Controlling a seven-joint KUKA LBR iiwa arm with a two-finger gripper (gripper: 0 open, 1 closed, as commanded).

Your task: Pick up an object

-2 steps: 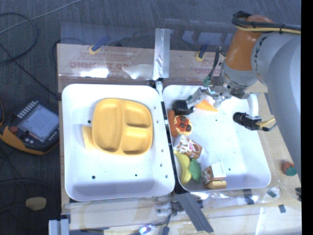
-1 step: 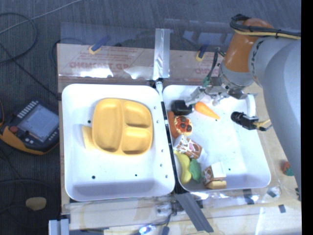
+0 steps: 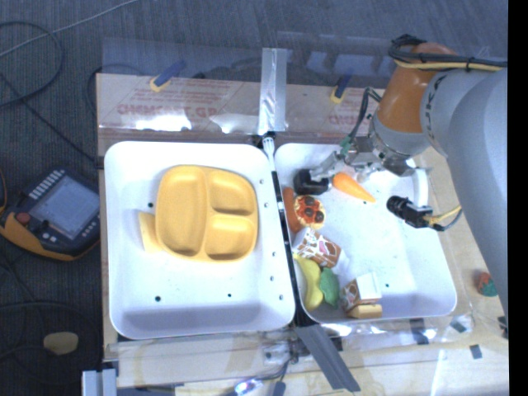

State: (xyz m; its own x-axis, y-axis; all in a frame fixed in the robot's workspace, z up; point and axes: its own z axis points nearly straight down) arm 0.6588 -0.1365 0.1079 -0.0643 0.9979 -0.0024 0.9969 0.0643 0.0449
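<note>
On dark carpet (image 3: 66,73), bench (image 3: 206,106), white bins (image 3: 124,304)

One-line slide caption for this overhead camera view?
KUKA arm's gripper hovers by an orange carrot in the right bin; a yellow divided tray lies in the left bin.

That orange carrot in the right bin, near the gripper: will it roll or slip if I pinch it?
The carrot tapers to a point, so a push would likely swing it in an arc. Its smooth, plastic-looking surface may slip out from between the fingers. It lies flat on the right bin, apart from the other toys, probably light.
</note>
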